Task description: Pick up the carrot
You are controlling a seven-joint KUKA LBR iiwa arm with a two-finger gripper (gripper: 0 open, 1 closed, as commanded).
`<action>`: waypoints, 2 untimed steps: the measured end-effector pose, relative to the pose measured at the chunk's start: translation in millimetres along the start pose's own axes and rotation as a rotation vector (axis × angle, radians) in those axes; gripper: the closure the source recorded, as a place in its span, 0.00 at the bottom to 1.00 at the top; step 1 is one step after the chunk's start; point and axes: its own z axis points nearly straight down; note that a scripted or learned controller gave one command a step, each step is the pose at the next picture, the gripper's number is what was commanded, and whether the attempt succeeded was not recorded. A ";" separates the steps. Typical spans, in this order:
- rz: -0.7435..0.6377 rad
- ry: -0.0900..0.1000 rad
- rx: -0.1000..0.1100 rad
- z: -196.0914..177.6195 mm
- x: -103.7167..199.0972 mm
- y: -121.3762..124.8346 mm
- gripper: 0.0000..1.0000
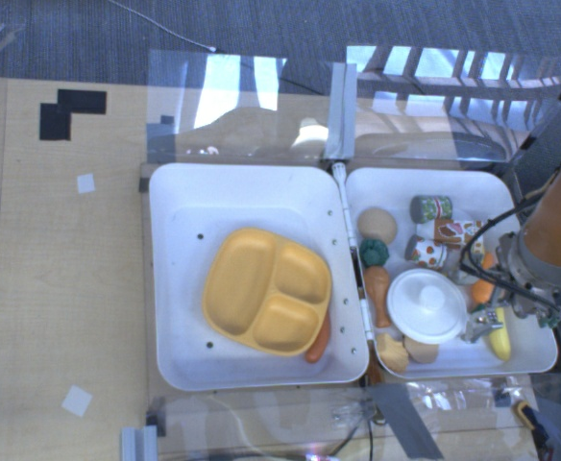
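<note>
The carrot (378,294), orange and stubby, lies along the left wall of the right bin (524,361), just left of a white bowl (426,305). My gripper (481,323) is low in the same bin's front right part, right of the bowl and beside a yellow banana (499,340). It is well apart from the carrot, with the bowl between them. The wrist and orange band (554,229) cover the bin's right side.
The right bin also holds a green piece (374,252), a beige ball (378,225), small cans (431,207), orange pieces (481,287) and tan lumps (406,351). The left bin (180,257) carries a yellow divided plate (266,289) with a red-orange stick (317,342) at its front edge.
</note>
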 end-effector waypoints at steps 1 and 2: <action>-0.004 0.003 -0.001 -7.8 -0.3 0.7 1.00; -0.004 0.004 -0.002 -7.4 0.0 0.9 0.00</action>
